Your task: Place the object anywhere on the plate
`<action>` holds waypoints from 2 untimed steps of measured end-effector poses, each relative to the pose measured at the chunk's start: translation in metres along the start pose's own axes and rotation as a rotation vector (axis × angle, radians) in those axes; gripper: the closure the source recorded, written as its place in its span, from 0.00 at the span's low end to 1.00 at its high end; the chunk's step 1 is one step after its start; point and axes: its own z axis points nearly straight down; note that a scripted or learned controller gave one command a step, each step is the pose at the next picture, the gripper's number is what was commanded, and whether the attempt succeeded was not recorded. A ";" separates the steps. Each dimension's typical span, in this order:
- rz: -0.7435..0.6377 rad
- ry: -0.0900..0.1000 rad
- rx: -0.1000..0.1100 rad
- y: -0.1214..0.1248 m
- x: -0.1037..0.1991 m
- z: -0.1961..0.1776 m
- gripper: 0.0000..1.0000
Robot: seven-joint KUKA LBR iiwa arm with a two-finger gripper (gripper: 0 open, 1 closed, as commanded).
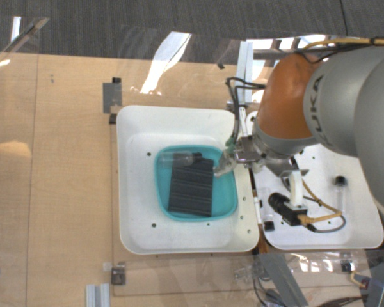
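camera view: dark ribbed object (191,188) lies flat on teal plate (227,200) in left white bin (137,190), gripper (225,165) at plate's upper-right rim just beside object's corner, can't tell its opening or any hold, grey arm (333,94) w/ orange band over right bin (358,226).

Bulky grey arm (355,101), smooth and rounded, with dark letters "UK" on the casing. Broad orange band (288,101) above the wrist, glossy and domed. Below it a grey collar, then a pale metallic tool (233,155), small beside the arm. Thin black cables looped near the wrist. Yellow cable running along the top behind the casing.
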 end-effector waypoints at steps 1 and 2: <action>-0.030 -0.002 -0.005 0.055 -0.046 -0.050 0.00; -0.134 -0.004 -0.010 0.075 -0.062 -0.211 0.00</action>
